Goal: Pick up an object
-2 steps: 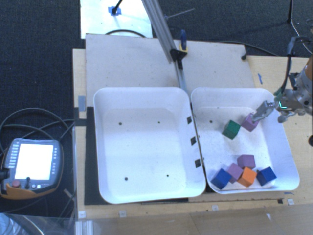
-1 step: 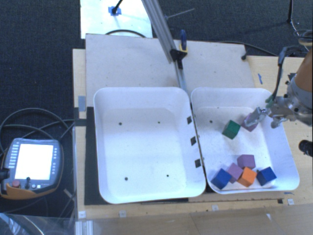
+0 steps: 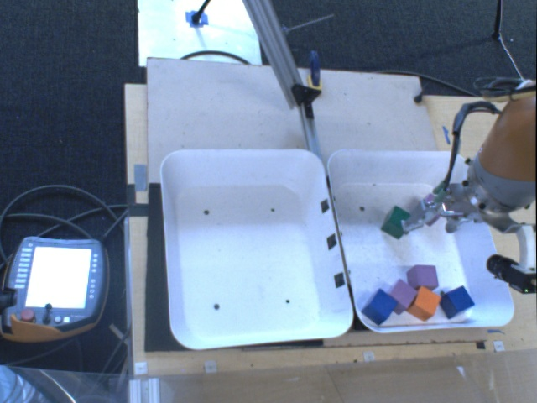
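My hand (image 3: 417, 218) sat low in the right bin (image 3: 369, 170), fingers closed on the green cube (image 3: 395, 222), which looked tilted and raised off the bin floor. I judged the grasp made and the lift under way; clearing the bin remained. Five other cubes (image 3: 417, 292) lay clustered near the bin's front edge, untouched.

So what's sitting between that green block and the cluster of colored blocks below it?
Nothing: the camera view shows bare white bin floor between the green block and the cluster.
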`<state>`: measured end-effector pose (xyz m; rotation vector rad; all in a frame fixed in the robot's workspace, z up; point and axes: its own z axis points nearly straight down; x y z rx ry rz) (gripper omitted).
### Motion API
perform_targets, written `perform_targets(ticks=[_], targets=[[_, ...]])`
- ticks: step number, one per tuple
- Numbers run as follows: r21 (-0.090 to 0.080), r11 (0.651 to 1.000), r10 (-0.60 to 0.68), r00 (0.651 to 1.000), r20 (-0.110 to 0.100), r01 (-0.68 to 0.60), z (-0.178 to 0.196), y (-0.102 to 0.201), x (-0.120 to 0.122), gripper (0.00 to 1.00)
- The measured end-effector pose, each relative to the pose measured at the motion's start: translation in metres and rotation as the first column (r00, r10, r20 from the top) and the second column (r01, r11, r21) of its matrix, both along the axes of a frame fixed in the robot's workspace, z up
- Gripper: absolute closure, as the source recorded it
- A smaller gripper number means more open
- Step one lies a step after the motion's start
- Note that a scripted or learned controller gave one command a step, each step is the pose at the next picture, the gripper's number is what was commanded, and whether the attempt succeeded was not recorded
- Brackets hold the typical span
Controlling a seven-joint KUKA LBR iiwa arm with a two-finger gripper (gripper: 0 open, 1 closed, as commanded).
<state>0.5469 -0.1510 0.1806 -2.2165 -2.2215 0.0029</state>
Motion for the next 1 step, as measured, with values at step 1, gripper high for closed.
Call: perform_targets(ticks=[1], targets=[[0.0, 1.0, 0.0, 1.0, -0.001, 0.0, -0.0618, 0.0037, -0.0046, 0.0]])
